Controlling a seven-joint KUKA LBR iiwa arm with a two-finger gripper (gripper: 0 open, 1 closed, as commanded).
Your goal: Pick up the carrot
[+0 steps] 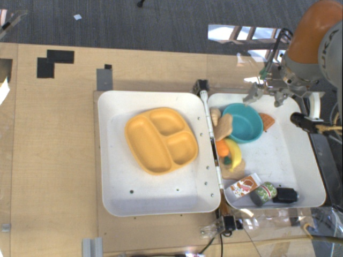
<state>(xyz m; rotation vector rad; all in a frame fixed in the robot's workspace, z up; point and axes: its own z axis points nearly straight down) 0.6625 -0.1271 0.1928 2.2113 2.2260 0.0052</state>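
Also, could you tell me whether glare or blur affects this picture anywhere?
In the camera view, bright glare washes the bench edge behind the right bin; the gripper looks soft and blurred; the yellow divided plate and teal bowl are evenly lit and sharp.

Plate (161,141) in left bin (115,191)

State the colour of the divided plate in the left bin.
Yellow-orange; the divided plate shows plainly in the camera view.
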